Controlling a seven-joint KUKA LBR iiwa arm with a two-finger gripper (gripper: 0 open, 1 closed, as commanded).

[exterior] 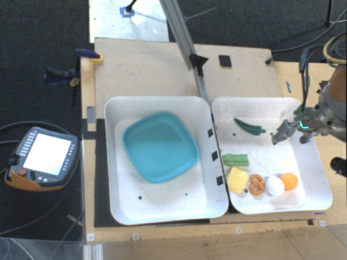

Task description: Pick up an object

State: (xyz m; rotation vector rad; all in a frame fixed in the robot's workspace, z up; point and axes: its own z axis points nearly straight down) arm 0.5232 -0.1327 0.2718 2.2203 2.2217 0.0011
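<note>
Five small toys beside the teal plate [160, 145]; nearest tool [290, 131], spread open: green pepper [249, 126], seemingly light, slick; best pinched mid-body.

A pale wooden desk [146, 64] carries two white bins side by side: the left bin [116, 199] at 9 o'clock, the right bin [317, 196] at 3 o'clock. A small black square [225, 60] lies at 12 o'clock.
</note>
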